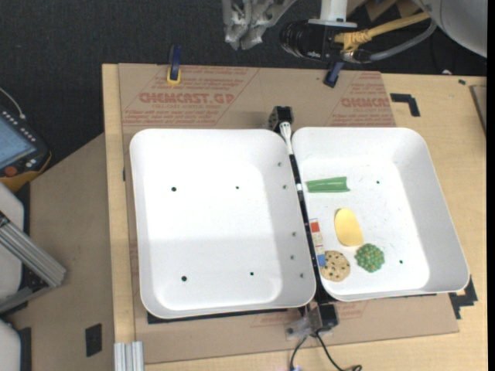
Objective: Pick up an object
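And here the tool (249, 23) hangs high at the far edge of the tabletop (232, 91), above and behind both bins, with nothing visibly between its jaws; whether it stands wide or narrow I cannot tell, the metalwork blurs into a pale tangle up there. So the pick reads as not yet done. All the candidates lie well below and to the right of the tool, in the right bin (433, 207): a green strip (327, 184) nearest to it, then a yellow oval piece (348, 227) farther down, and farthest of all a cookie (336, 265) and a green broccoli-like floret (370, 257) just beside each other near the bin's near rim. The left bin (155, 207), almost straight below the tool, offers nothing to grab. What's left, by my reckoning, is nearly everything: choose a target, travel across and down into the right bin, close on the thing, and lift it clear. The green strip looks the shortest trip.
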Controlling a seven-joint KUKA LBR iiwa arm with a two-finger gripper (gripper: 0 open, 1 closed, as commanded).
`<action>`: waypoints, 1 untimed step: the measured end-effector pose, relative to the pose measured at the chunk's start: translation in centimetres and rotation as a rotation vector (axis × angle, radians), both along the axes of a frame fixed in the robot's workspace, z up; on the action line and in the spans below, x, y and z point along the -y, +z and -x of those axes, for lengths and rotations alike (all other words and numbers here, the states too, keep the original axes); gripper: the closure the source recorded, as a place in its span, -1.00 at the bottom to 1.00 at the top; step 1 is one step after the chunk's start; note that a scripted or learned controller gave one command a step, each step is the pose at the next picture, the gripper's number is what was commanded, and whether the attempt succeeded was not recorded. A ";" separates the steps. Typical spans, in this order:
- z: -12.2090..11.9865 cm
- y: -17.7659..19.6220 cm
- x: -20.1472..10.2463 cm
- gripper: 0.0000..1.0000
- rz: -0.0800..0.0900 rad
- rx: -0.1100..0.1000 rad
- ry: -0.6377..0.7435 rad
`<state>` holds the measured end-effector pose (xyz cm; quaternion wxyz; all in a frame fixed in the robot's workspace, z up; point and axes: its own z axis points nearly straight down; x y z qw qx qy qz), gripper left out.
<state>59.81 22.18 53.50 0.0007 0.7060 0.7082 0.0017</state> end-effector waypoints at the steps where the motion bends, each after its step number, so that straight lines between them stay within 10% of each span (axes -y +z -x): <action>1: -0.6 0.0 -0.3 1.00 0.001 0.000 -0.002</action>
